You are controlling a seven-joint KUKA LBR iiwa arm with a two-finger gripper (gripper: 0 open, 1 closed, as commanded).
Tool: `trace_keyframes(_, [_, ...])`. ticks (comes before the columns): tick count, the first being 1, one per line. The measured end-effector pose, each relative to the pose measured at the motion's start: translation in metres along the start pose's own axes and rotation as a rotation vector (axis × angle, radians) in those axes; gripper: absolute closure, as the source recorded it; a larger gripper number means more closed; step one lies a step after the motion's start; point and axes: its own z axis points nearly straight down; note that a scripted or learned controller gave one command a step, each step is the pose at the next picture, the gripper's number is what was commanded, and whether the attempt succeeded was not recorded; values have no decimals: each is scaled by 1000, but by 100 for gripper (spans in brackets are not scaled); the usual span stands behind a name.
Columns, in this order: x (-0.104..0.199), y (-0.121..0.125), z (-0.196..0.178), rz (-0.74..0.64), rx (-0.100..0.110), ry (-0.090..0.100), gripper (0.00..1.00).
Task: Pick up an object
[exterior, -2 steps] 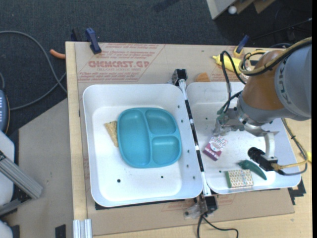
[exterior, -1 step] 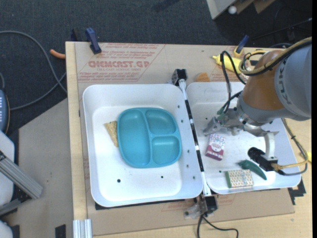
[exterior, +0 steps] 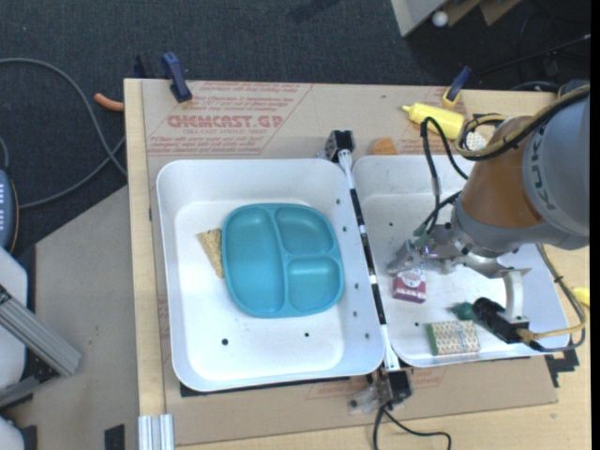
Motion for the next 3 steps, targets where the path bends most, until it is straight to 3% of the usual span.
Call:
trace_keyframes(1, [4,-4,0,1,-1,0,0])
trace_keyframes(2, [4,-4,-10,2,-2,0,100])
trace_keyframes(3, [76,18,-101,-2,-4,0,100])
